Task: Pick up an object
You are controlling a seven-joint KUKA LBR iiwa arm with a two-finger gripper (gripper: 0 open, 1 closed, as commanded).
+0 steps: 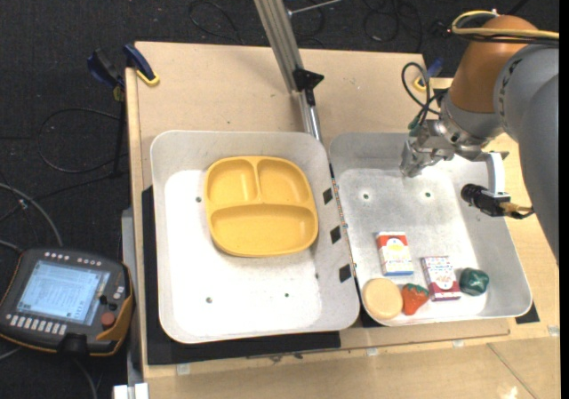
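- Camera view: arm (507, 77) comes in from right, gripper (416, 160) sits over the far edge of the right bin (400, 202), near its back rim.
- Fingers: small and dark from this angle, cannot tell if released or clenched; nothing visible between them.
- Right bin's items all crowd the near rim: white-red box (394, 253), second small box (438, 277), tan round piece (383, 299), red piece (415, 299), dark green piece (474, 281).
- Tan round piece touches the red piece; red piece is just beside the second small box; green piece is close to the near right corner.
- Bare floor between gripper and that cluster; middle of right bin is open room.
- Left bin (178, 228) holds a yellow divided plate (261, 205), toward its far half, apart from all rims; near half bare.
- Both bins meet along the centre edge.
- Teach pendant (62, 299) off bench, lower left.
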